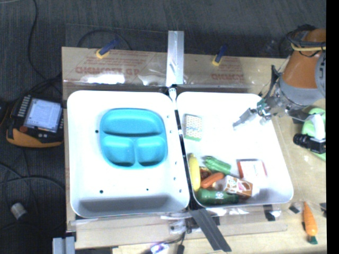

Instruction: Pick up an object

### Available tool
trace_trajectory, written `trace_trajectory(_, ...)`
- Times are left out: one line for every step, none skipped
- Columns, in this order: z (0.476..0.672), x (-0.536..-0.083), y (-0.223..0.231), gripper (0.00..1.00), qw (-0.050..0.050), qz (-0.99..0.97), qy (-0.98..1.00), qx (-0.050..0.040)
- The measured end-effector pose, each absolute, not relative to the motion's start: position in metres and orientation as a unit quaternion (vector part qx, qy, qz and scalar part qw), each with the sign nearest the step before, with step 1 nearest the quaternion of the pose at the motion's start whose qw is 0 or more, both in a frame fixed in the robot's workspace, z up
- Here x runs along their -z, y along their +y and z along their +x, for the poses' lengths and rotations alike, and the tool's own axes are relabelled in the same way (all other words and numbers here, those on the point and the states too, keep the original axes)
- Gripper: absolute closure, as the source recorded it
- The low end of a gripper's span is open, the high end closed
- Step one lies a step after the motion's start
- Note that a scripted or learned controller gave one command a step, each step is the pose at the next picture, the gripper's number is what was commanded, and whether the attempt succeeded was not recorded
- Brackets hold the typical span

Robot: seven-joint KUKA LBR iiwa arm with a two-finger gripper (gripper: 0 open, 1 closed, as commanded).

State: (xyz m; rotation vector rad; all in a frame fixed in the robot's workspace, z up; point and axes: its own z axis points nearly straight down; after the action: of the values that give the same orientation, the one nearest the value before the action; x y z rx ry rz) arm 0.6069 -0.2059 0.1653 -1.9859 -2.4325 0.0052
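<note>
A: Gripper (241,120) first: we see it above the upper right part of the right bin (275,142), tilted toward the bin's middle. It is small and blurred, so we cannot tell how it stands, and we make out nothing in it.

B: Agreed. The arm (302,75) is cut off at the right, with its orange band and grey wrist in view. And the objects?

A: They crowd the right bin's lower half, well apart from the gripper. We see a yellow banana (194,171) along the left wall, a green vegetable (218,165), an orange carrot (212,179) partly tucked under it, and a dark green cucumber (218,197) at the front wall.

B: A small printed carton (238,186) overlaps the cucumber, a red and white box (252,169) sits beside it, and a pale green packet (193,126) lies alone near the divider. We cannot read any label.

A: The left bin (79,157) holds a blue compartment tray (133,137).
</note>
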Motion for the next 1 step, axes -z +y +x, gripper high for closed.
trace_trajectory(0.6074,-0.1741,-0.2051,1.0,0.001,-0.632,-0.775,-0.0011)
